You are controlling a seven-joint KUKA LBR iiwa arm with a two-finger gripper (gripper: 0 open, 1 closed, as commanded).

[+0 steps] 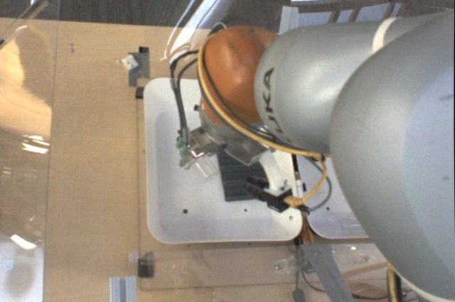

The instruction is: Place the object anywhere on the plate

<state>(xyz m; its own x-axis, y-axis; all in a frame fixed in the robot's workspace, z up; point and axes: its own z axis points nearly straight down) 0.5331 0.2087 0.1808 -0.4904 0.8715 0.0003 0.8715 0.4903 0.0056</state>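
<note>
My grey arm with its orange band (234,73) reaches in from the right and covers most of the left white bin (170,215). Under the wrist, a dark ribbed block of my gripper (237,178) hangs low over the middle of that bin's floor. The arm hides whatever lies beneath it. A black cable plug (274,201) and a yellow cable (313,195) hang beside the gripper on its right. A small green connector (183,146) sits on the wrist's left side.
A sliver of the right white bin (341,226) shows under the arm. The wooden bench (85,151) stretches to the left. Small black brackets sit at the left bin's top corner (140,66) and bottom corner (146,265).
</note>
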